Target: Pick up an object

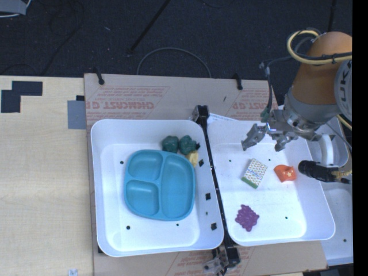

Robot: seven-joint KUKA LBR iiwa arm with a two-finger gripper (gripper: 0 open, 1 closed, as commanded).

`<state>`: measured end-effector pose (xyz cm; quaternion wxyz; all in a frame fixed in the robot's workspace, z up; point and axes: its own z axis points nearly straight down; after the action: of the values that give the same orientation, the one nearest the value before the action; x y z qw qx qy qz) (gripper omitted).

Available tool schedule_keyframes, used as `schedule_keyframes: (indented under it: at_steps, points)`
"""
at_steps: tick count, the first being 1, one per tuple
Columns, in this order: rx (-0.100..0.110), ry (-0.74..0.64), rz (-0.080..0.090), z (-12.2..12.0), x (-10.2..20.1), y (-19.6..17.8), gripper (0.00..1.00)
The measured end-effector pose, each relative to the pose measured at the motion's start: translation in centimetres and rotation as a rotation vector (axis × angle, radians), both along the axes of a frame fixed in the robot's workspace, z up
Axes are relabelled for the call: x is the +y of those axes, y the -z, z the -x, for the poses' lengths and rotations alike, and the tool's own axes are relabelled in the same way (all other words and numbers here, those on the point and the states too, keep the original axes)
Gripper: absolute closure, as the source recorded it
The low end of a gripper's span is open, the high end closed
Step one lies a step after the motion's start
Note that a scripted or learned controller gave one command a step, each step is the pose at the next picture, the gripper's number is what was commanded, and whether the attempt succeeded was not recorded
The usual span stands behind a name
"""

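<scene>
**Gripper spread over the right bin, nothing in it**

We see the gripper (266,137) hanging over the back of the right bin (322,226), its fingers (251,138) spread apart and bare. Below it lie a small patterned box (255,172), an orange object (285,173) just beside it, and a purple grape bunch (247,217) nearer the front. The left bin (109,234) holds a blue divided plate (160,184) — two dark green lumps (179,144) and a yellow piece (194,157) sit at its back edge.

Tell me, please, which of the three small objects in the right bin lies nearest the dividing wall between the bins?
The purple grape-like cluster, lying lower-left of the patterned box and orange piece.
</scene>
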<state>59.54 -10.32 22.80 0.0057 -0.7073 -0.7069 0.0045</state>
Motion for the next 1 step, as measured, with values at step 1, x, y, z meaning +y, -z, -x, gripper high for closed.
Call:
schedule_keyframes:
  at_steps: [1]
  points:
    - [-0.013, -0.002, 0.002, -0.25, -0.02, -0.69, 0.00]
